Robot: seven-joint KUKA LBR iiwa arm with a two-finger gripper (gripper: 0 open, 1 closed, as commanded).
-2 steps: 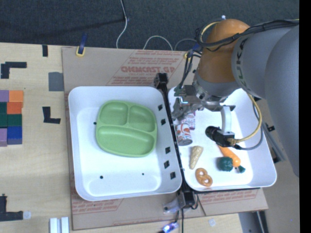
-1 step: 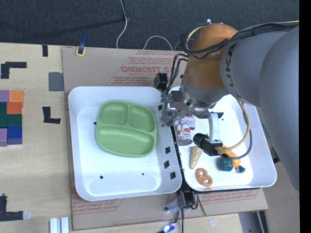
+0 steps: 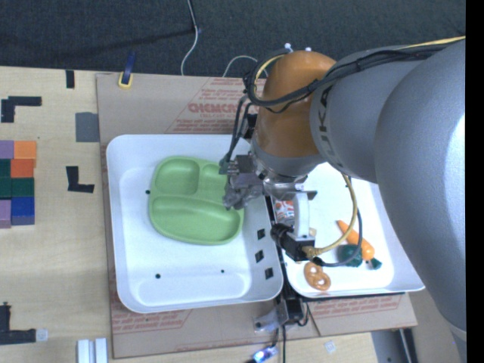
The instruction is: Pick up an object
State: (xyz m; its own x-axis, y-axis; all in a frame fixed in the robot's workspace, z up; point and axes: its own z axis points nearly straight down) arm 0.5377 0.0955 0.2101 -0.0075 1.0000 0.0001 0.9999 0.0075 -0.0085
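Camera view, near first: a tan pretzel-shaped ring [image 3: 318, 277] lies in my right bin [image 3: 382, 203], a carrot-like orange toy [image 3: 355, 240] beside it. Farther left, my gripper [image 3: 236, 191] (finger state unclear) hovers at the green divided plastic plate's [image 3: 189, 200] right edge.

Dark carpet [image 3: 91, 13] lies beyond a pale wooden bench [image 3: 53, 278] topped with cardboard [image 3: 174, 104].

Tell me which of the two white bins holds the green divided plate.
The left bin holds the green divided plate. The right bin holds small items instead: an orange carrot toy and a pretzel-shaped piece.
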